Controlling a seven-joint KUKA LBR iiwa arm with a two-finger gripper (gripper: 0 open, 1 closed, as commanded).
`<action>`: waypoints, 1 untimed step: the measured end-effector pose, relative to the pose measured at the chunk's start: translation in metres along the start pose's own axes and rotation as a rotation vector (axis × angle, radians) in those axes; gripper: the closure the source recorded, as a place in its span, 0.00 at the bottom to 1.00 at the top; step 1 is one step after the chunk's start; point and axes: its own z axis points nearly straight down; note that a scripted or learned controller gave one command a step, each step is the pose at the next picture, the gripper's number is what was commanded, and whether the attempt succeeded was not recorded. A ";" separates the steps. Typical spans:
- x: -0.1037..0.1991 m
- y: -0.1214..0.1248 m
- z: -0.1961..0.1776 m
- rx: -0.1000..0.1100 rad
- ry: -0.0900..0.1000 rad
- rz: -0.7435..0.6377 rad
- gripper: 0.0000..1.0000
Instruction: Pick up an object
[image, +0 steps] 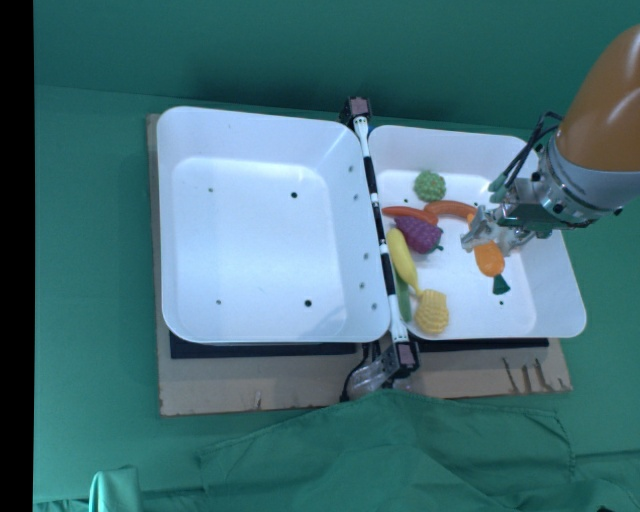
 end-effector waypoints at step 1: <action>0.008 -0.001 -0.020 0.005 -0.001 0.005 1.00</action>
